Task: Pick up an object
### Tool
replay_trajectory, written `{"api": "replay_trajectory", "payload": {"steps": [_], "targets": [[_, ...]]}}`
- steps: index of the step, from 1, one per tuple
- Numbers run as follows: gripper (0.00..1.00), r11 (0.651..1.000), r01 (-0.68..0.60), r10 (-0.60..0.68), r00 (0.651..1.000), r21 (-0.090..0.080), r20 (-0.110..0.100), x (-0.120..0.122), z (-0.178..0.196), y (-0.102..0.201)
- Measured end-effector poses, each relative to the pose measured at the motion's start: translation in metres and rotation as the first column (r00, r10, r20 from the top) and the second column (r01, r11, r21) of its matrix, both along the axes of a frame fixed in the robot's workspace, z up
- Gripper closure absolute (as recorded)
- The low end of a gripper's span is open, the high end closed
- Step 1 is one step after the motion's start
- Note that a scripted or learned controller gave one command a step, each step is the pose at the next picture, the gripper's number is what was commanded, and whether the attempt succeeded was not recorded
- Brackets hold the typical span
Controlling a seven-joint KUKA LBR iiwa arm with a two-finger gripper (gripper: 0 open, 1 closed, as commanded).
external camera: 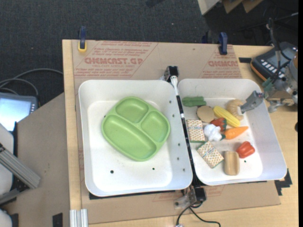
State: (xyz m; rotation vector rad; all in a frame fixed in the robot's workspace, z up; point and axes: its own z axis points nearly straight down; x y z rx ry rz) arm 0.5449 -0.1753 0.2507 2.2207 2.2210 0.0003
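- The worktop (118, 56) carries two shallow white bins side by side: the left bin (90, 141) and the right bin (272, 145).
- A green divided plate (136, 134) lies tilted in the middle of the left bin, with three compartments.
- The right bin holds a cluster of toy food, gathered toward its left and centre.
- A green piece (193, 101) lies near the upper left corner; just below it sits a tan round cookie (205, 113).
- A yellow corn cob (227, 116) lies slanted beside the cookie, and a beige lump (234, 107) sits just above its right end.
- An orange carrot (236, 132) lies below the corn, next to a small red and white piece (215, 129).
- Two patterned cracker squares sit at the left: the upper cracker (195, 130) and the lower cracker (210, 154).
- A red pepper (245, 149) and a tan bread roll (231, 163) lie near the bin's lower edge.
- The claw (249, 103) reaches in from the right, just over the beige lump; I cannot tell whether it is open or closed, and nothing visibly sits in its grip.
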Motion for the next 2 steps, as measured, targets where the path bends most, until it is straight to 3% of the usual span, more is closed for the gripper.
{"api": "replay_trajectory", "payload": {"steps": [1,2], "targets": [[0.00,1.000,0.000,0.001,1.000,0.004,-0.011,0.019,-0.112,0.000],[0.00,1.000,-0.004,0.004,1.000,-0.002,0.005,0.085,-0.168,0.006]]}}
